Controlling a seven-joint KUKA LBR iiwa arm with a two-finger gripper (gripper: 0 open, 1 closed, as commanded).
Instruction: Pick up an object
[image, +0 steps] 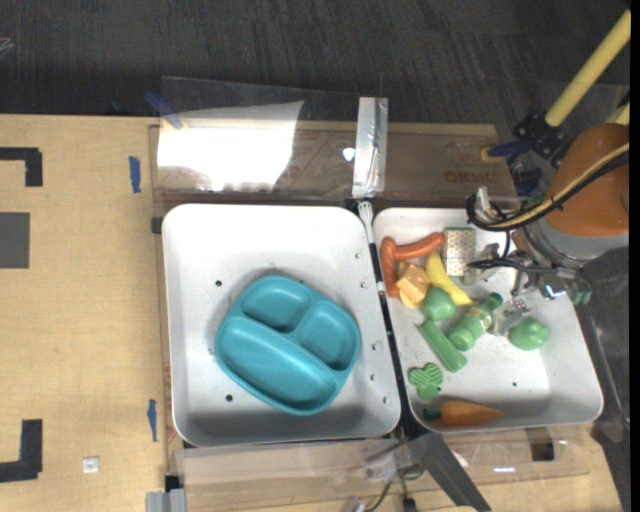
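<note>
The right bin (570, 385) holds a heap of toy foods: a red-orange chili (415, 247), a yellow banana (446, 280), an orange chunk (410, 291), a green pepper (438, 304), a long green cucumber (444, 350) and a round green piece (528, 334). A carrot (468, 411) lies along the near wall, beside a small leafy green piece (427, 378). My gripper (513, 306) hangs low over the right half of this bin, just above and left of the round green piece. Nothing can be seen held in it.
The left bin (190, 250) carries a teal compartment plate (288, 342). A small speckled grey block (458, 250) stands at the back of the right bin. The grey and orange arm (590, 200) and its cables cover the right bin's far right corner.
</note>
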